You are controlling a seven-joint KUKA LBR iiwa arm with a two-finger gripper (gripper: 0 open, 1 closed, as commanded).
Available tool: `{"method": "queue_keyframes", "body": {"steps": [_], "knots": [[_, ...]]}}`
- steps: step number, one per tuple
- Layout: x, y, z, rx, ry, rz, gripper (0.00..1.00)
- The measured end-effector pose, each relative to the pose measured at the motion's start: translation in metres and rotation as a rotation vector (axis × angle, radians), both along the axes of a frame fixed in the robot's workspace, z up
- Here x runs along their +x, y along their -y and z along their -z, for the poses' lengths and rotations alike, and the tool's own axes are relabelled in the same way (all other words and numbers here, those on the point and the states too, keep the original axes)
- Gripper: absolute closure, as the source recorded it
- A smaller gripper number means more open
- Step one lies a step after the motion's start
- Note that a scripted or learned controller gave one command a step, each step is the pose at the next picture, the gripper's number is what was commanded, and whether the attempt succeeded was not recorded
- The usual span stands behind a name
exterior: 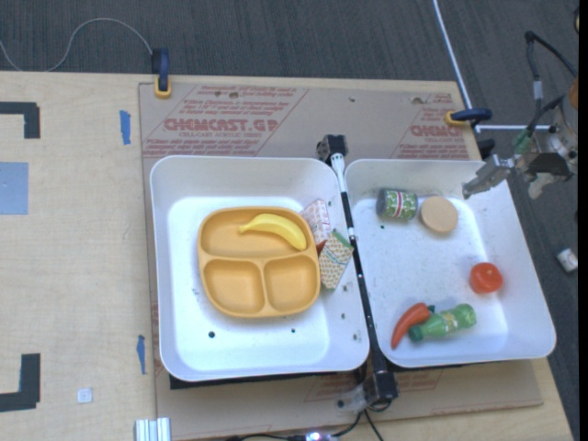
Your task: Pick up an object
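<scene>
Bins sit side by side on the wooden bench. The left white bin holds an orange three-part plastic tray with a yellow banana in its top section, and small printed packets beside it. The right white bin holds a green can, tan round disc, red tomato, red pepper and green bottle. The tool hovers over that bin's upper right corner; whether it is gripping cannot be told. Dark carpet lies beyond.

The right bin lies open through its middle, with a can and cookie at the back. A tomato, pepper and bottle crowd its front.
</scene>
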State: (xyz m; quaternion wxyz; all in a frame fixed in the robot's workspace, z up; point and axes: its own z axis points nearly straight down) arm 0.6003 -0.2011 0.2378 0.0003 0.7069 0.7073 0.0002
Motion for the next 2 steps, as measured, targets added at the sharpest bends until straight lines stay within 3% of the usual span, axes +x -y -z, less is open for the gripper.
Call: {"method": "queue_keyframes", "body": {"steps": [1,2], "knots": [[-0.038,-0.017,0.141,0.0,0.002,0.0,0.0],[-0.09,-0.071,0.15,-0.002,0.006,0.001,0.0]]}}
